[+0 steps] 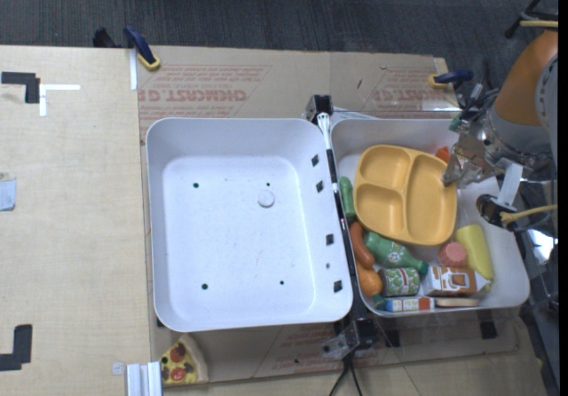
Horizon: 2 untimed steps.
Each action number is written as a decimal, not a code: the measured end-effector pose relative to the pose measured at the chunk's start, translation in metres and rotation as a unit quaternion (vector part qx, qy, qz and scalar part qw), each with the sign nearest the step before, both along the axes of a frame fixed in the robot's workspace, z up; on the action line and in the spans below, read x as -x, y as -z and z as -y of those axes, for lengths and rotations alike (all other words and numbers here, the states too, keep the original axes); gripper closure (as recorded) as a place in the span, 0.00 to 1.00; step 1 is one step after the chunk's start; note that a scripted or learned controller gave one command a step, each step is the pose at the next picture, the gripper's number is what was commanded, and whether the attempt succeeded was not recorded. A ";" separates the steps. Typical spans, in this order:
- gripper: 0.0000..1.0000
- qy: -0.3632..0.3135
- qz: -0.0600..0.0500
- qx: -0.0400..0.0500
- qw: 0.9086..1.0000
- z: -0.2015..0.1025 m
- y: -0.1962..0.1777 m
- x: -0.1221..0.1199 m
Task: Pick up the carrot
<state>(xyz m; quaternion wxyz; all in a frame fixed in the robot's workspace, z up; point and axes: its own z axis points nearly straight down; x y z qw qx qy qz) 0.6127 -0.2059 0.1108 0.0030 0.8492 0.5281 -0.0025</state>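
the tool (459,170) sits at the yellow plate's (404,194) right rim; i cannot tell its state. the carrot (361,248) lies by the right bin's (506,292) left wall.

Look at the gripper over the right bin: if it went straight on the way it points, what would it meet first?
Probably the yellow plate: the gripper points toward its right rim. Depth is hard to judge from above.

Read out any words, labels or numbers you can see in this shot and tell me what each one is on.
Red print on the cardboard sheet, seen reversed: roughly "CHEMCAST GP", not sure.
Red print on the cardboard by the right bin: too blurred to read.
Juice carton and green can labels: too small to read.
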 end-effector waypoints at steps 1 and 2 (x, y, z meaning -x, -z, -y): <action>0.00 -0.001 0.000 -0.002 1.000 -0.003 0.000 -0.001; 0.00 0.156 -0.003 0.002 0.988 -0.047 0.014 -0.040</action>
